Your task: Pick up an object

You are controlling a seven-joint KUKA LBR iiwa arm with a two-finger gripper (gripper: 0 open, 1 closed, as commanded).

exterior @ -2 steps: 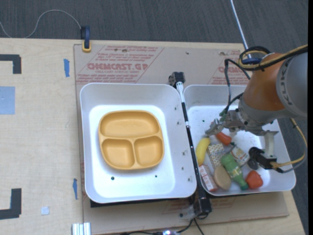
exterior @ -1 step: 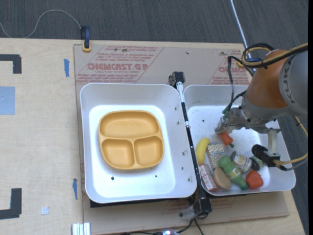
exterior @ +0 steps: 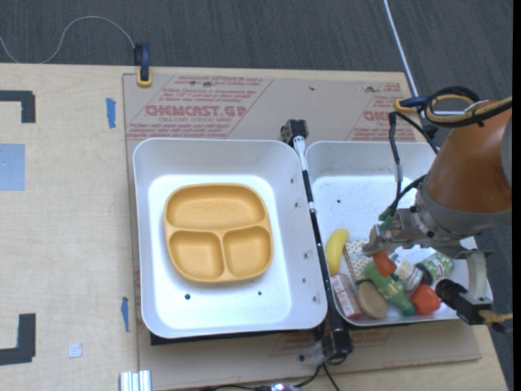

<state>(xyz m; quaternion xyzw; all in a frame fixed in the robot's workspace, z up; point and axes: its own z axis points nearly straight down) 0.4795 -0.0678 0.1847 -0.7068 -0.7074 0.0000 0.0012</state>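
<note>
Left white bin carries yellow three-section tray, sitting flat near centre. Cardboard sheet with red lettering lies under both bins. Pale worktop shows blue tape bits, black corner marks. Thin cable loops over grey carpet.
</note>
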